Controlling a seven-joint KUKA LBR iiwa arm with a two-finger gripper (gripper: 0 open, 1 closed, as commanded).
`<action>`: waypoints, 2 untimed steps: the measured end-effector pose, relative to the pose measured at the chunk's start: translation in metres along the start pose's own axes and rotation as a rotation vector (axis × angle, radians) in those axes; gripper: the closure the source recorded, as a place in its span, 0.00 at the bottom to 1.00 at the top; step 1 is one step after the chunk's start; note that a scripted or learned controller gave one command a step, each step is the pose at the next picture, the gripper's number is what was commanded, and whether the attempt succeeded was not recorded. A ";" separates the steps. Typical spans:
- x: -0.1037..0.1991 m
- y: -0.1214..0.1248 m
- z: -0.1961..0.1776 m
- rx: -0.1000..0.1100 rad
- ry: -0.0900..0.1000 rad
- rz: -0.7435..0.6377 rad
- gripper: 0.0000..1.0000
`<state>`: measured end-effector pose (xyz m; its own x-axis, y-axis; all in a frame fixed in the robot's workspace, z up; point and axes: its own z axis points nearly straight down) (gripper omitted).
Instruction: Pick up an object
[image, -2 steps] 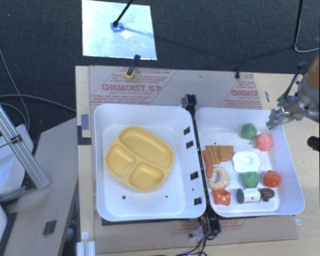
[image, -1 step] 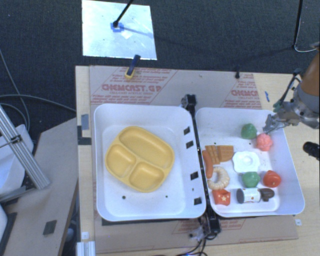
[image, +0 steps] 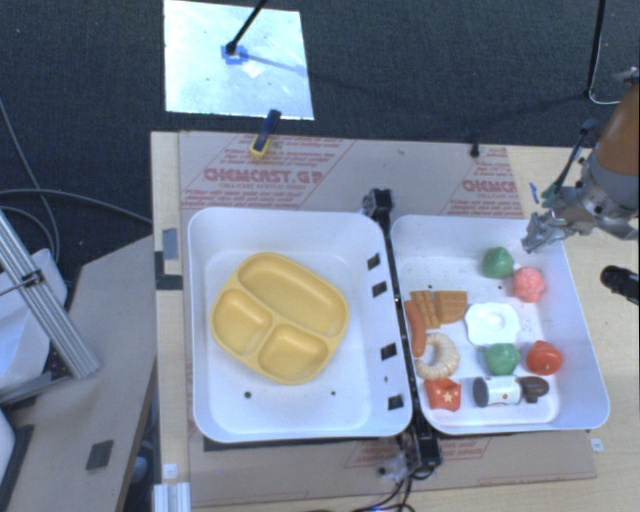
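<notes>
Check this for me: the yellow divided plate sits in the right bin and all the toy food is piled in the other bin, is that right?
Not quite. The camera view shows the yellow divided plate in the left bin, not the right one. The toy food, such as the fried egg and the waffle, is in the other bin, the right bin.

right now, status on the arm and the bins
Gripper above right bin's far corner, nothing seen held. Nearest toys: green one, pink one. Yellow tray in left bin.
</notes>
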<state>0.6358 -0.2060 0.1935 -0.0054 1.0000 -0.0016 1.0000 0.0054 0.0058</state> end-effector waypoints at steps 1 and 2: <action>0.000 0.022 0.024 0.002 0.000 -0.001 1.00; -0.001 0.020 0.001 0.000 0.000 0.001 1.00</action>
<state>0.6559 -0.2065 0.1929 -0.0046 1.0000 -0.0017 1.0000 0.0046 0.0060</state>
